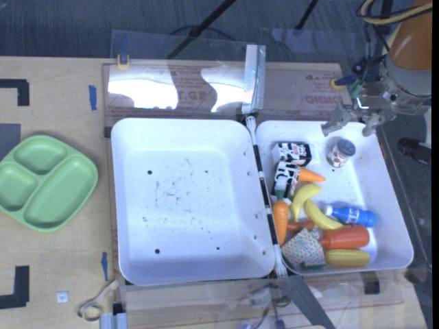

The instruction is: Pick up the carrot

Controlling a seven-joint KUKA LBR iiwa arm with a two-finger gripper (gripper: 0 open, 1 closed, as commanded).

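An orange carrot (281, 220) lies along the left wall of the right bin (384, 190), its tip pointing toward the bin's front. A second orange carrot-like piece (311, 177) rests beside a black-and-white carton (289, 163). My gripper (352, 125) hangs above the bin's back edge, well behind and to the right of the carrot. Its fingers (335, 125) are spread open with nothing between them.
Packed around the carrot are yellow bananas (312, 208), a blue bottle (350, 215), a red-orange bottle (343, 238), a yellow item (346, 257) and a patterned pouch (304, 248). A small can (339, 151) stands just below the gripper. The left bin (137, 142) and a green divided plate (45, 181) lie to the left.
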